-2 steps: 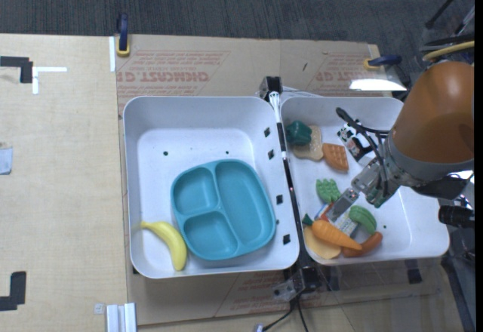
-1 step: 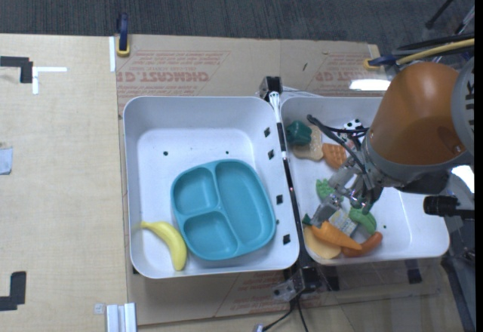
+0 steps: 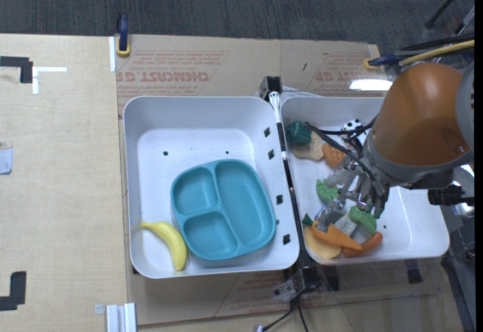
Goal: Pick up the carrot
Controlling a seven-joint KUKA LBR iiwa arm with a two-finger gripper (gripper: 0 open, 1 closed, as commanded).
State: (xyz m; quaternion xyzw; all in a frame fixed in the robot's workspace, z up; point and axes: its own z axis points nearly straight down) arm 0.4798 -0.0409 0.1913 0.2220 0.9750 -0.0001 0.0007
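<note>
Carrot [image 3: 349,241]: lain at the front of the right bin [image 3: 423,236], beside a pale round piece [image 3: 323,250] and under a green item [image 3: 362,219].
Gripper [image 3: 341,211]: lowered into the right bin, just above the carrot.
Fingers: spread apart, nothing seen gripped between them.
Left bin [image 3: 143,172]: a teal divided plate [image 3: 223,208] and a banana [image 3: 170,241] are held.
Worktop [image 3: 53,195]: both bins are carried.
</note>
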